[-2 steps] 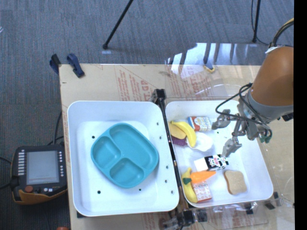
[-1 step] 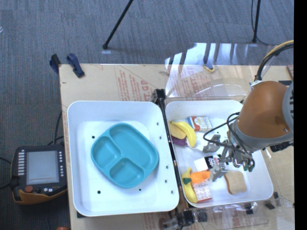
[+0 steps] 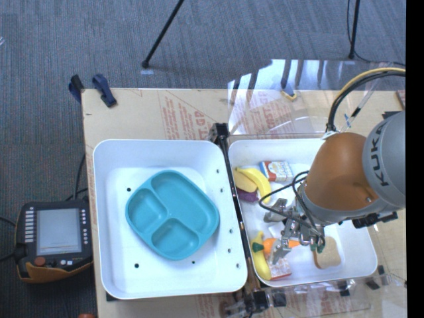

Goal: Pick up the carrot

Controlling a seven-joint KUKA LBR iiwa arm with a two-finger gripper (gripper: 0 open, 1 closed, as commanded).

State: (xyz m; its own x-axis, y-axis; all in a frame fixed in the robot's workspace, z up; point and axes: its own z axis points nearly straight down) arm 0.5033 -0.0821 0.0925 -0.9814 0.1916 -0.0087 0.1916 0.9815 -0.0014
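Note:
The carrot is a small orange piece with a green top, lying near the front left of the right bin. My gripper hangs low over the bin, right beside the carrot's right end and partly covering it. I cannot make out whether the carrot is touched or held. The arm's orange band sits above and to the right of the gripper.
In the right bin lie a banana, a purple item, a small box, a yellow item, a red-and-white packet and a bread slice. The left bin holds a blue divided plate.

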